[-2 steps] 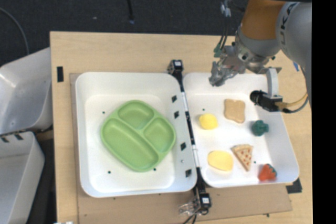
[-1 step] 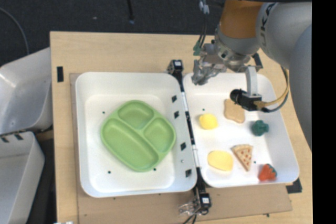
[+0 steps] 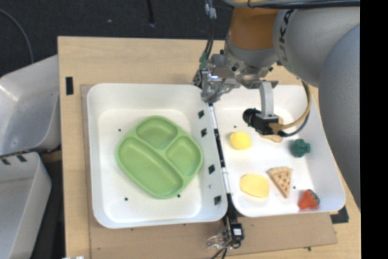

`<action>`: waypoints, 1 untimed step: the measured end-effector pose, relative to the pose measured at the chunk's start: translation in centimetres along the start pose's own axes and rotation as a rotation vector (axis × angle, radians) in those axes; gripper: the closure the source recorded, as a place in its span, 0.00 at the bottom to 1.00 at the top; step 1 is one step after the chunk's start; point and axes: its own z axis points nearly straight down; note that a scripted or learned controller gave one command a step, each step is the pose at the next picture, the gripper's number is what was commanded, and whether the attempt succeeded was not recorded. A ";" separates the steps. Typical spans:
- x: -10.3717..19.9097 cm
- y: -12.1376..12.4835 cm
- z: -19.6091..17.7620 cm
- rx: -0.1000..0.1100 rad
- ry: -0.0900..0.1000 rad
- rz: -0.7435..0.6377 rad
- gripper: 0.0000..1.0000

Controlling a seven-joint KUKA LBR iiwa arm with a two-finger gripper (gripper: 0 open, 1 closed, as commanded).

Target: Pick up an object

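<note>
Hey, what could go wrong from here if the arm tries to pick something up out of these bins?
1. The gripper sits above the dividing wall between the bins, not over any item. Going straight down, it would likely hit that wall and grasp nothing.
2. The yellow piece and pizza slice lie close together, so reaching for one may shove the other.
3. The green plate is broad and flat, so it is probably hard to grip.

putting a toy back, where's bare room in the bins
Left bin: bare strip above the green divided plate and along the left wall. Right bin is crowded: lemon, yellow piece, pizza slice, strawberry and green toy fill its lower half, with the claw over its top-left corner.
</note>
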 end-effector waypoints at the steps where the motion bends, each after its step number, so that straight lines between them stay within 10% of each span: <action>1: 5.0 -1.0 1.7 0.002 -0.001 0.001 1.00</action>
